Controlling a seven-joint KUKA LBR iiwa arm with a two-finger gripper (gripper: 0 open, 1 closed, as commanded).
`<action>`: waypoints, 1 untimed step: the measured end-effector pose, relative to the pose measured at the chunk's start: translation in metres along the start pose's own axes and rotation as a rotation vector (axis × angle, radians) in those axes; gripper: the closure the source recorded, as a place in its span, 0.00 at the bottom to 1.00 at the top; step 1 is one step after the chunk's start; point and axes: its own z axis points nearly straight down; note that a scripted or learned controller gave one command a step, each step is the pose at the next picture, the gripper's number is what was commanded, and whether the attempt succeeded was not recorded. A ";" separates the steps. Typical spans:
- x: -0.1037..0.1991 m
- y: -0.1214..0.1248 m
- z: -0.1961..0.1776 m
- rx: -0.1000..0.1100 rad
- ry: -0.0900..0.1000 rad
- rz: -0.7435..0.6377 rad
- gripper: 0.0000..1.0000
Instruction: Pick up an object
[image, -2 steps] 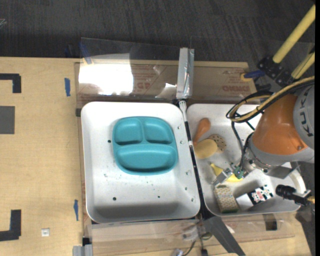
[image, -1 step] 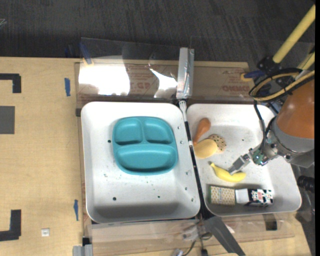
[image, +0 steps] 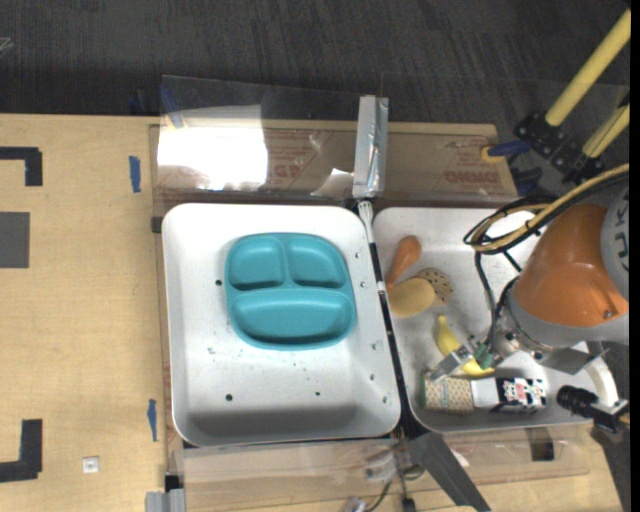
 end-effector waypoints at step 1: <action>0.000 0.002 -0.010 -0.006 -0.001 0.001 1.00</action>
